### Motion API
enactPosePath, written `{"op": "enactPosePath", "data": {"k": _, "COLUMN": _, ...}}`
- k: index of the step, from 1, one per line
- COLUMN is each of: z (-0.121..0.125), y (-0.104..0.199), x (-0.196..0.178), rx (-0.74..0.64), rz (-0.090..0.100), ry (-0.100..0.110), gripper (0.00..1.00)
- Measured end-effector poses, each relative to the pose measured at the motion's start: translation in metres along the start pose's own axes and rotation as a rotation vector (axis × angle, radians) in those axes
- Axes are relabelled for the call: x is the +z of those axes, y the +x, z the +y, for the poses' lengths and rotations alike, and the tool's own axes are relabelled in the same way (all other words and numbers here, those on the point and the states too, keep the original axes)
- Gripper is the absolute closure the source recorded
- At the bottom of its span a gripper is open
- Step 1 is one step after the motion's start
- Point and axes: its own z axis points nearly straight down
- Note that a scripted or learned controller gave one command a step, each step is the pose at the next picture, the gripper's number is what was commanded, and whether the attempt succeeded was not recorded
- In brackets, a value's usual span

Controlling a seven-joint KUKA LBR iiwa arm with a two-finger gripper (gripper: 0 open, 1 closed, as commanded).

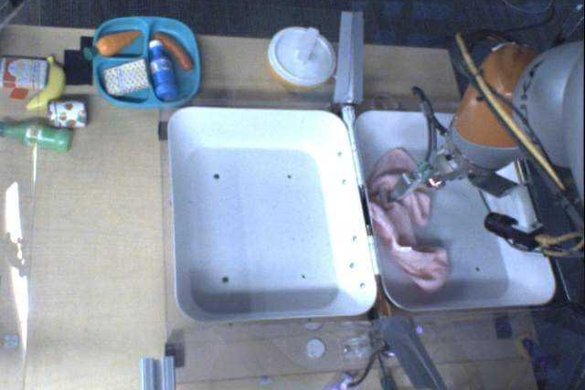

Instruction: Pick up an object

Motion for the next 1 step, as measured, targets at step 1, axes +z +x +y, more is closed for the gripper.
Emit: {"op": "enactPosePath", "data": {"k": 1, "z": 0.0038, "y": 0.0002, "x": -0.0129, "rx": -0.003, "rz": -0.004, "ry": -0.009, "gripper": 1.00}}
